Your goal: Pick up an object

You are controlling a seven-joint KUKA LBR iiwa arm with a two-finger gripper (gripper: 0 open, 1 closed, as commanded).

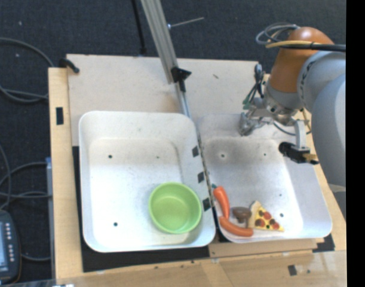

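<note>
Slanted overhead view of the bench with two shallow white bins side by side. The left bin holds a green bowl near its front right corner. The right bin holds a cluster of small toy foods against its front left corner: an orange carrot lying along the left wall, a red-orange sausage along the front edge, a small brown piece between them, and a pizza slice just to their right. The arm reaches in from the right, and the tool hangs over the far rim of the right bin, well apart from the food cluster. Whether the tool is wide or narrow cannot be told at this size; nothing is seen held in it.

Judgement on handling: the toy foods are probably light, stiff plastic with smooth, somewhat slippery surfaces. The carrot and sausage are best gripped across their narrow width at mid-length. The pizza slice lies flat and offers little to grip. Items touching the bin walls leave scant room for one side of the tool, so a piece could slide away on contact.
</note>
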